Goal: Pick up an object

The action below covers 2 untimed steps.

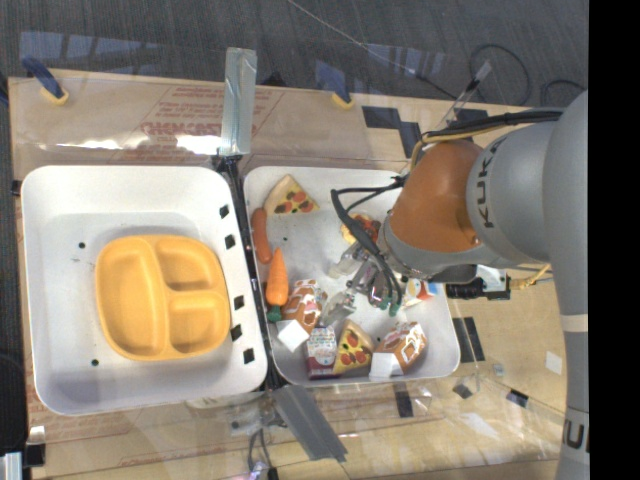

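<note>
Right bin (262,183) crowded: carrot (276,278), hot dog (260,234), pizza slice (291,198), small boxes along the front wall. Open floor mid-bin. Left bin (40,198): yellow tray (160,295) centred, margins free.

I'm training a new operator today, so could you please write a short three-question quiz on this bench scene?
1. True or false: the yellow tray lies in the left bin.
2. Which lies nearest the divider between the bins: A) pizza slice, B) carrot, C) milk carton?
3. Over which bin does the gripper hover?

Key: 1 true. 2 B. 3 the right bin, above the toy food.
</note>
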Tool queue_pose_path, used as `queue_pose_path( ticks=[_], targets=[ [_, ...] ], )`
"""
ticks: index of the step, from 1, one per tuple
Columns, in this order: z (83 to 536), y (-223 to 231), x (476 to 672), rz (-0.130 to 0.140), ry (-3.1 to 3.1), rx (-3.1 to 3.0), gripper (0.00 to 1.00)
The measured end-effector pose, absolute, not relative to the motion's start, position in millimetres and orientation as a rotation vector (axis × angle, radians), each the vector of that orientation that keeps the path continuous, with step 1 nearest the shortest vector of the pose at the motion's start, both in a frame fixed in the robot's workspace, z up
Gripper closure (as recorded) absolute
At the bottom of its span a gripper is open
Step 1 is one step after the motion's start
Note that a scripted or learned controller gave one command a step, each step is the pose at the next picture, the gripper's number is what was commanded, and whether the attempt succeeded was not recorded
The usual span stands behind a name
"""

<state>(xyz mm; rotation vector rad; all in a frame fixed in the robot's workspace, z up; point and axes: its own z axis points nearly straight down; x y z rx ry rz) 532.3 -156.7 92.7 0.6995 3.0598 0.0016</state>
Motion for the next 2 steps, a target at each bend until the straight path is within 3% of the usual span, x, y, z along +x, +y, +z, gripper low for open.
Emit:
queue_pose_path(
  ticks=[1, 2],
  targets=[
    [95, -109, 518.2, -0.025, 3.04, 0.741, 0.0],
    [92, -109, 582.9, -0.002, 3.005, 0.91, 0.0]
  ],
)
